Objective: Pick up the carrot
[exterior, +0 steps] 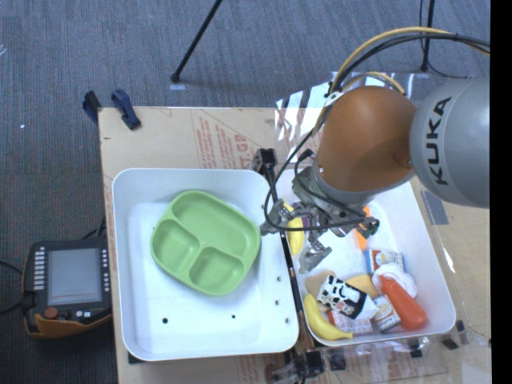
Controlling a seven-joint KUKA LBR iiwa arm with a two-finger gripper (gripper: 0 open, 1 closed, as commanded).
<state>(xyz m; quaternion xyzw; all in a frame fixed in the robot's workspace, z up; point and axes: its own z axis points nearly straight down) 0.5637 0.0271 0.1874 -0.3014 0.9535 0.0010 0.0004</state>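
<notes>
Seen from above at a slant, the near corner of the right white bin [436, 290] holds a heap of toy food: a yellow banana [322, 320] curving along the front edge, a black-and-white cow-patterned carton [342, 294] just behind it, and to the right a red ketchup-style bottle [402, 301] lying beside a small printed box [385, 262]. Just beyond that heap, near the wall between the two bins, the metal gripper [314, 256] hangs over the right bin, next to a small yellow item [295, 237]; whether its fingers are apart or together cannot be told. A sliver of orange, likely the carrot [369, 224], shows just right of the gripper under the wrist, mostly hidden. The left white bin [136, 310] holds a green divided plate [206, 242] lying flat near its middle. Above the right bin looms the arm's large orange band [366, 138] and grey KUKA-marked link [460, 146]. Left of the bench, on the carpet, sits a handheld control pendant [68, 286].
</notes>
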